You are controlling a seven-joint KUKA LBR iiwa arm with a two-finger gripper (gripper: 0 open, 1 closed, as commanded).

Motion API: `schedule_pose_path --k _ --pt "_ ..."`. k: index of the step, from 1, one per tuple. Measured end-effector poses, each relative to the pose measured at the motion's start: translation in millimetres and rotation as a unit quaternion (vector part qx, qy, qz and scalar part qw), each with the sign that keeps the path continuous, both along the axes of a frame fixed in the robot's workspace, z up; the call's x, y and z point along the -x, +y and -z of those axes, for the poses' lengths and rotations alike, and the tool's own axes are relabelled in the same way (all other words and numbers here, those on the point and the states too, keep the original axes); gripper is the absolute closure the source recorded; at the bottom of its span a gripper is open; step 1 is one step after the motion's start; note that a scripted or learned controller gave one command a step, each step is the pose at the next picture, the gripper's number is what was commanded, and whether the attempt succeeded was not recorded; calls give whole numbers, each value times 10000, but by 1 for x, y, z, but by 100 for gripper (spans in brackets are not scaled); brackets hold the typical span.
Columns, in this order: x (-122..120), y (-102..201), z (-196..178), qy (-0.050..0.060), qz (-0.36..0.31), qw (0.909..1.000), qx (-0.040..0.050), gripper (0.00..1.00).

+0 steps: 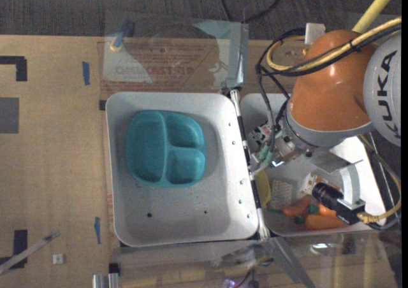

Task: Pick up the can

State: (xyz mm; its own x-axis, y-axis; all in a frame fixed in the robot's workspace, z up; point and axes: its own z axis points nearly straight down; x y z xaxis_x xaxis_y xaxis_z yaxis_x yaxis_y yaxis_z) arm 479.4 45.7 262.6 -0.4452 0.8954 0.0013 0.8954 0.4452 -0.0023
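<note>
Teal moulded divided plate in smooth white left bin, fingers' state unclear.

**Can: partly hidden, right bin, ID uncertain**

No can is clearly made out. The best candidate for the can is seen as a small object with a dark-and-light patterned surface (label not readable). It is located in the right bin, near that bin's left wall, about halfway down it. Much of it is covered by the arm, whose edge overlaps it on the right. Whether it is upright or lying on its side cannot be told; shape, lid and colour are too blurred to be settled.
</note>
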Motion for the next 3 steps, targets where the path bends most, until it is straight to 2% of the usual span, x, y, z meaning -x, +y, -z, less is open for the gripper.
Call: schedule_pose_path --k 1,2,3 --pt "-1 -1 -10 -10 18 10000 1 100" --pt "0 -62 12 -10 7 10000 1 100" --pt "-1 -80 -15 -34 -909 9959 7 100"
